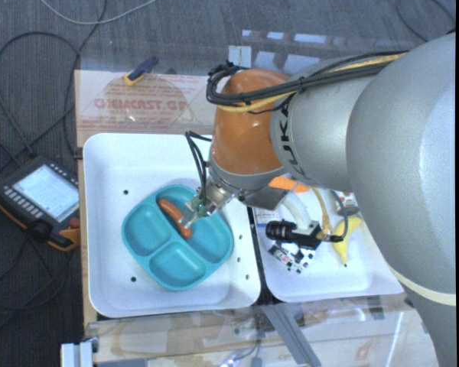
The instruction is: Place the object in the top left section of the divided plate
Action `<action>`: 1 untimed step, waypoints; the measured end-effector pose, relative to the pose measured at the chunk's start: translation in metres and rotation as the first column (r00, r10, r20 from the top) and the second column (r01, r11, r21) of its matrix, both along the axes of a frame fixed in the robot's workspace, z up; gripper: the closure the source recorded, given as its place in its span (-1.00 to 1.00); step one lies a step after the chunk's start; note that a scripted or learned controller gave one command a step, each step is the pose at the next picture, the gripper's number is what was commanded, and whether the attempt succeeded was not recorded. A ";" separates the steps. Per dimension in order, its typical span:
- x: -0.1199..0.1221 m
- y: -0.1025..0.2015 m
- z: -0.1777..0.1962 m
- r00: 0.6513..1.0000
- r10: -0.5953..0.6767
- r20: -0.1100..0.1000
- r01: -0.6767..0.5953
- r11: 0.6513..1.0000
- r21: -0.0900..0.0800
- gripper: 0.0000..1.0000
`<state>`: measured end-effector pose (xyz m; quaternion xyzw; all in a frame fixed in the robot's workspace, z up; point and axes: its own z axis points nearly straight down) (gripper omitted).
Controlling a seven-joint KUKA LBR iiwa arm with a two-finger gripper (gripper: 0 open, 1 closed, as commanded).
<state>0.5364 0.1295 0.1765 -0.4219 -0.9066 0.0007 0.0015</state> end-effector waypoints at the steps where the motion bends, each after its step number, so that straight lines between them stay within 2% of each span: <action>1: -0.034 -0.027 0.025 0.986 -0.169 -0.001 0.169 0.986 -0.002 1.00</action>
